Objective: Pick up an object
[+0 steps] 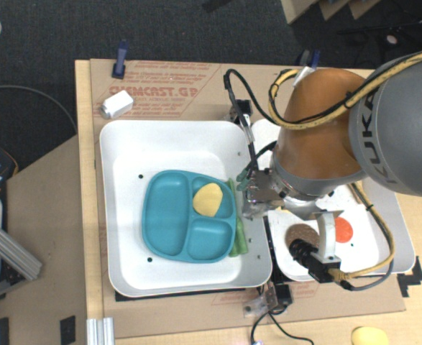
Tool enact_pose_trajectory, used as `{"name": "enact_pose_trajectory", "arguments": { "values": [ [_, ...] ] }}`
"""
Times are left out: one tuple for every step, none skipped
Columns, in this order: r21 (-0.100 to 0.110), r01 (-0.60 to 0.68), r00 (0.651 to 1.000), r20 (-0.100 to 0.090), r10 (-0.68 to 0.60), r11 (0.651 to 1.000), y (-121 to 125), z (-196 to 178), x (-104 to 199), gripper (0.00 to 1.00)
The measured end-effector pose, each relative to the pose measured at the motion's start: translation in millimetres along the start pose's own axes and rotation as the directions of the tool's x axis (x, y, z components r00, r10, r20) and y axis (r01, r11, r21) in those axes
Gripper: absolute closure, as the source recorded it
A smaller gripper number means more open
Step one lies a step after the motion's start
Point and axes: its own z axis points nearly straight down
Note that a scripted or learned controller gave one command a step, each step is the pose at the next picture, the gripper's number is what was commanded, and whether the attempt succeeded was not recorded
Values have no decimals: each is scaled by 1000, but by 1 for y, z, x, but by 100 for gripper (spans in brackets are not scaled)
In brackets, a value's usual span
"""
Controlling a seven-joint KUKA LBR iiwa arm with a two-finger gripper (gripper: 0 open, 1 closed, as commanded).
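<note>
A blue divided plate (178,218) lies in the left white bin (124,149). A yellow rounded object (208,199) rests in the plate's upper right compartment. A thin green object (237,230) lies along the plate's right edge. My gripper (249,195) hangs low at the wall between the two bins, right beside the green object's upper end. In the right bin (383,254), a brown round object (302,234) and a red object (343,229) lie partly under the arm's wrist.
The arm's orange band and grey body (326,139) cover most of the right bin. Cables loop around the wrist. A small white block (117,105) and a blue clip (120,60) sit on the cardboard behind the left bin.
</note>
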Motion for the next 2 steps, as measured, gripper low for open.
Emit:
{"name": "enact_pose_trajectory", "arguments": {
  "values": [
    [-13,-11,1000,1,11,1000,20,9,-52,100],
    [-26,-8,1000,1,8,1000,2,-83,-77,100]
  ]
}}
